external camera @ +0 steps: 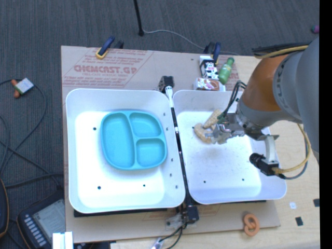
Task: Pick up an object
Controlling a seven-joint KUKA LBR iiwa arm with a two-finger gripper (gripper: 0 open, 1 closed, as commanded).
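A tan, lumpy object (pixel 205 129) lies in the upper middle of the right white bin (pixel 228 188). My gripper (pixel 223 130) is low in that bin, right against the object's right side and partly covering it. The grey arm with its orange band (pixel 262 90) reaches in from the right above the bin. Whether the tan object is gripped or just touched is hidden by the gripper body.
The left white bin (pixel 85 191) holds a light blue divided plate (pixel 134 139). A green bottle and small packets (pixel 215 75) sit on the board behind the right bin. A black cable connector (pixel 261 163) hangs over the right bin's right side.
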